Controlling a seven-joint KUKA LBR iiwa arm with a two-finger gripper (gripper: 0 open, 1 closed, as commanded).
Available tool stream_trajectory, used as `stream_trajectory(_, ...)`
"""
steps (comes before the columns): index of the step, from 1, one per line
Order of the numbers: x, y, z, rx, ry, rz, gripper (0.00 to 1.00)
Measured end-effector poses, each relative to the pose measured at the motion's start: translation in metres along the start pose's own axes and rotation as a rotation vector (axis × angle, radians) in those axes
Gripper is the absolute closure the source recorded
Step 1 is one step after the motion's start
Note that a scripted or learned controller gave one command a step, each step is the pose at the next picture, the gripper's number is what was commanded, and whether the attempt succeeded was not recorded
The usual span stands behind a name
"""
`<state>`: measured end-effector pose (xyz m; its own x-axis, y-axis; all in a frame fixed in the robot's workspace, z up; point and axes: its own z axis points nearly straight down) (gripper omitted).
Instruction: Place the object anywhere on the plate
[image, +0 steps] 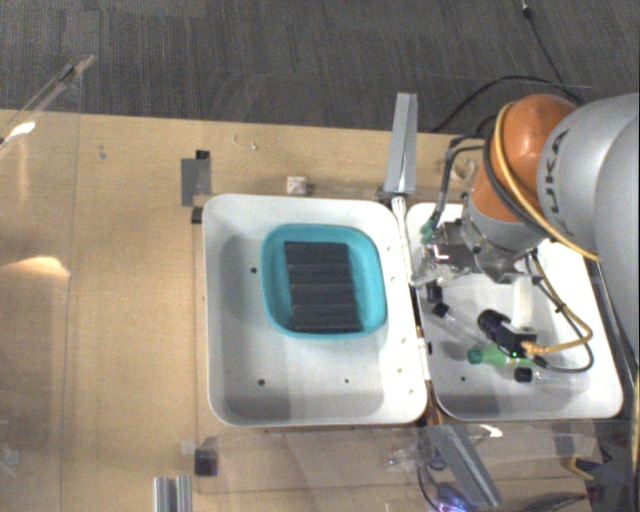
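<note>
At the near edge of the counter (100, 400) a small black block (205, 461) stood just in front of the left bin's corner. Behind it and to the left the counter was bare wood. The left bin (240, 390) held a turquoise plate (374, 285), square with round corners, which sat toward the back of the bin. A dark ribbed slab (322, 285) lay flat in the middle of the plate and covered most of its floor. Whether it was a loose thing or a part of the plate, I cannot tell.

The right bin (580, 395) met the left one along the middle wall. The pincer (436, 290) hung low over the left side of this bin, very close to that wall, under the grey arm (590, 170). Whether the pincer was released or clenched I cannot tell, and I could make out nothing in it. A small green object (486, 354) lay on the floor of the right bin, toward the front, apart from the pincer and further to the view's right.

I judge that this green object was the thing to move, and that the work was at the picking step, because it was not yet on the plate. The next move would ask the pincer to travel right and forward, come down over the green object and take it. Then it would lift the object over the middle wall and carry it left to the plate. The object looked small, so a poor aim could miss it.
</note>
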<state>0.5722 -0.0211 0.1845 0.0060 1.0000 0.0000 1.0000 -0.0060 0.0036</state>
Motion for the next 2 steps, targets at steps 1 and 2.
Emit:
stream_trajectory(1,0.000,0.000,0.000,0.000,0.000,0.000,0.00)
stream_trajectory(2,0.076,0.007,0.000,0.000,0.001,0.076,0.00)
